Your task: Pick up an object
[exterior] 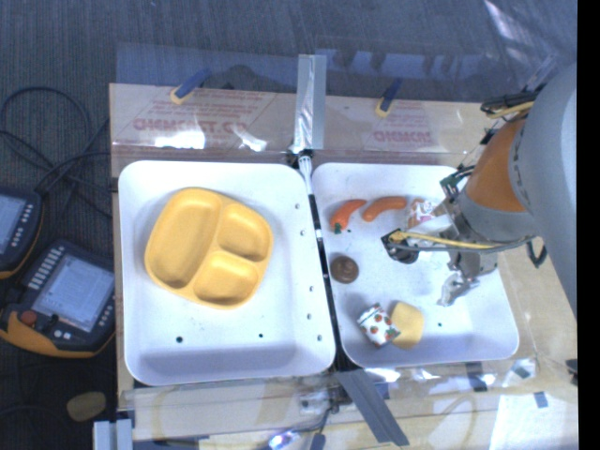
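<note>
Nearby, sausage [384,207], carrot [345,213], brown disc [345,269].

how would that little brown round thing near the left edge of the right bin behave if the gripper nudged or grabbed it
The brown round piece looks small and low, so it would probably slide or roll across the smooth right bin floor when nudged. Its rounded outline gives two fingers little flat surface, so it might squirt out. It appears light for its size.

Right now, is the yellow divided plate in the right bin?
No, the yellow divided plate lies in the left bin; the right bin holds small items.
</note>
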Robot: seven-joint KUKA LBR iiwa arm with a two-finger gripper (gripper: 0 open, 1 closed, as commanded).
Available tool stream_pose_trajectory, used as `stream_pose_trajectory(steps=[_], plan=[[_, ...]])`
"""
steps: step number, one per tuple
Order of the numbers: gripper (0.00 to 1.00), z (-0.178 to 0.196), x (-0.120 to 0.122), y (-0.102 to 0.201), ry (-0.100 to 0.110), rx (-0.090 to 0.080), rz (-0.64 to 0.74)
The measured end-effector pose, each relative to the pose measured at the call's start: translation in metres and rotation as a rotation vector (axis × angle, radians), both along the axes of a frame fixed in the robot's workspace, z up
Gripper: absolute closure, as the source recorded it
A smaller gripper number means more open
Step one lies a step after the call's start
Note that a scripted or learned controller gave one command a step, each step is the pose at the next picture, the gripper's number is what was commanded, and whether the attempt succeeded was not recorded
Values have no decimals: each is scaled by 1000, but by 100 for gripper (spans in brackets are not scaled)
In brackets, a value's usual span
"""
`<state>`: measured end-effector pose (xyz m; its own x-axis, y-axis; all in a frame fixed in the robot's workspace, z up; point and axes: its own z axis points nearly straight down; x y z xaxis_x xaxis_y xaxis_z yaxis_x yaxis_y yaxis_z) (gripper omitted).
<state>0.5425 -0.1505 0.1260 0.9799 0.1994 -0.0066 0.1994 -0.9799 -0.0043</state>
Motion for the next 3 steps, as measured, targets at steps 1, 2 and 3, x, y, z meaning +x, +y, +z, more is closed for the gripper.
stream_pose_trajectory(steps=[1,2,3], plan=[[0,-35,89,-3,-5,-5,62],[100,-27,88,-3,-1,-4,64],[100,-5,118,18,-4,-1,18]])
